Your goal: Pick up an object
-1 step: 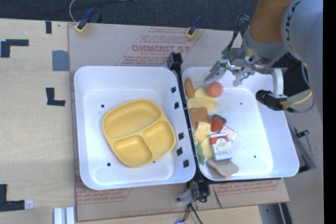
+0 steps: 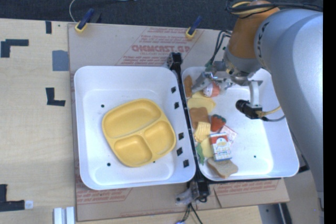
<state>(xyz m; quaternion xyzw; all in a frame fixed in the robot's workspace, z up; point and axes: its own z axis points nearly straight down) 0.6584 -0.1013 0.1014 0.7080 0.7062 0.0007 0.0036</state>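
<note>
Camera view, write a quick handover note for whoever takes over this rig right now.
Gripper: low over the far left corner of the right bin, by the toy food pile; grip state unclear.
Pile: along that bin's left side, including a strawberry, small carton and bread slice.
Left bin: yellow divided plate.
Done: nothing visibly lifted.
Left: grasp and lift one item.

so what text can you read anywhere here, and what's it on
"CHEMCAST GP": red print on the brown board under the bins, read only roughly; the smaller red lines around it are too blurred to read.
The small carton in the right bin has a printed front, too small to read.
The yellow tray in the left bin has no text.
</note>
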